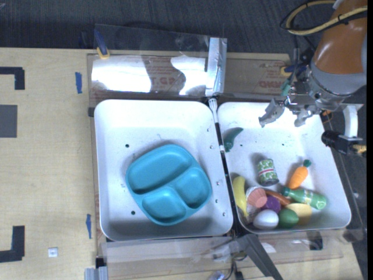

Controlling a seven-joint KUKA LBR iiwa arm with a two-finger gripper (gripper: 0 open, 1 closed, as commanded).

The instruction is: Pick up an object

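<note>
The gripper hangs over the far part of the right bin, its two fingers spread apart with nothing between them. Nearest to it is a dark green leaf-shaped piece lying against the bin's left wall; the rest of the toy food is heaped in the near part of the same bin.

Any of these would serve as the object to pick. They look like hollow plastic play food, so probably light, stiff and rather slick, apt to roll or squirt out of a pinch. The small can with a green label stands a little apart from the heap and offers straight sides, likely the surest hold, taken across its body. The carrot could be pinched across its thick middle. The banana, the white egg and the green bottle touch their neighbours, so fingers would have little room.

Counted: two bins, one blue divided plate in the left bin, one leaf piece, one can, one carrot, one banana, one egg, one bottle, one round pinkish slice, one purple piece and one round green piece; whether the heap hides more I cannot tell
</note>
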